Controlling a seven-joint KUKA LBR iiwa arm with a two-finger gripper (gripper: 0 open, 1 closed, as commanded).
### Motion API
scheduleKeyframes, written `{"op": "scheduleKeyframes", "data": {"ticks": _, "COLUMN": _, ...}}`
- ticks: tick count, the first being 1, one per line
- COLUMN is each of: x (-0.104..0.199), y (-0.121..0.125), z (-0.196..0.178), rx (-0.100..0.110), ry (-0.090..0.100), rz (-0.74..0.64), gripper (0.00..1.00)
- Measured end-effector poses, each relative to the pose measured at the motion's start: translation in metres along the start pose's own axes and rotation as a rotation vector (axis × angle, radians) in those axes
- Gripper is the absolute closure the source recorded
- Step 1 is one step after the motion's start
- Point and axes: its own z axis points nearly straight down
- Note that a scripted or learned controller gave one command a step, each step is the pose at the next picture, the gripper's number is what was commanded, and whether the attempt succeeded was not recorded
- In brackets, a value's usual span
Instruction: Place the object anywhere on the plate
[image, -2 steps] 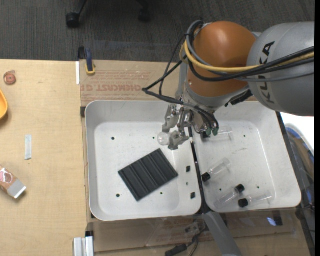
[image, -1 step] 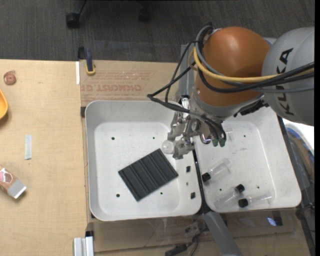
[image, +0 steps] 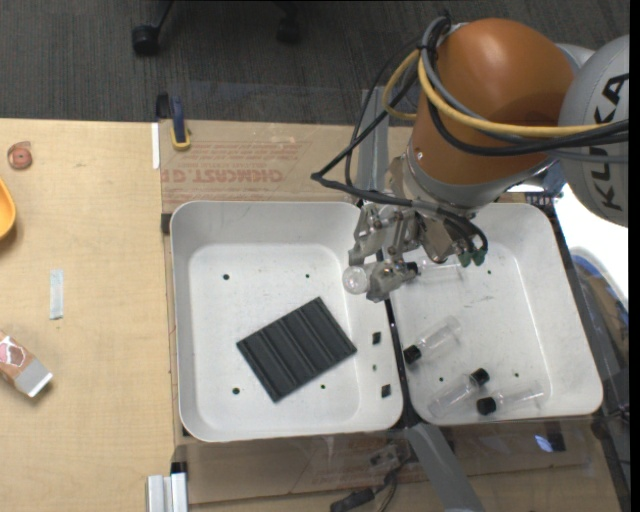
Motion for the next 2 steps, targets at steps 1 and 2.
{"op": "scheduleKeyframes", "data": {"ticks": 1, "x": -0.004, "y": 0.009, "z": 0.035, "rx": -0.001, "ry": 0.003, "rz": -0.126, "gripper": 1.00}}
{"op": "scheduleKeyframes", "data": {"ticks": 2, "x": -0.026, "y": -0.012, "z": 0.053, "rx": -0.001, "ry": 0.001, "rz": -0.040, "gripper": 1.00}}
